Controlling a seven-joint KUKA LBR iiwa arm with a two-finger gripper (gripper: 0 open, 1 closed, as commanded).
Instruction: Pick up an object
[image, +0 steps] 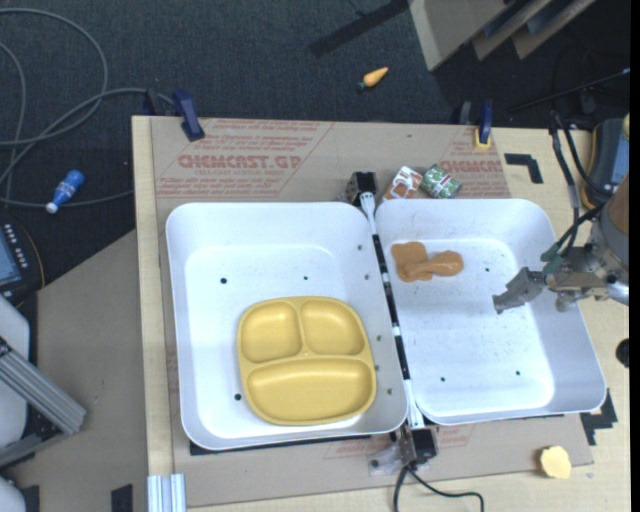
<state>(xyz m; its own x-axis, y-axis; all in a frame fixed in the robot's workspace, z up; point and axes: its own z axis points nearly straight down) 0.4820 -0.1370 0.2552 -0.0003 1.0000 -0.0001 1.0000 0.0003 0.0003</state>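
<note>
Jaws are standing apart and gripping nothing as the gripper (522, 289) is hovering over the right bin (500, 385). The tan object (425, 263) is lying flat at that bin's far left; it's looking soft, light, floppy, probably best pinched across its narrower right end. Smooth white floor, plenty of room; the yellow tray (304, 358) is sitting in the left bin (200, 260).

Two white bins sit side by side on the surface (160, 300). The left bin (200, 260) holds a yellow divided plate (305, 360) toward its near side. The right bin (530, 370) holds a tan, lumpy object (425, 263) near its far left corner. The hand (520, 292) hangs over the right bin's right part, apart from the tan object. A small yellow piece (555, 461) lies on the surface beyond the right bin's near corner.
</note>
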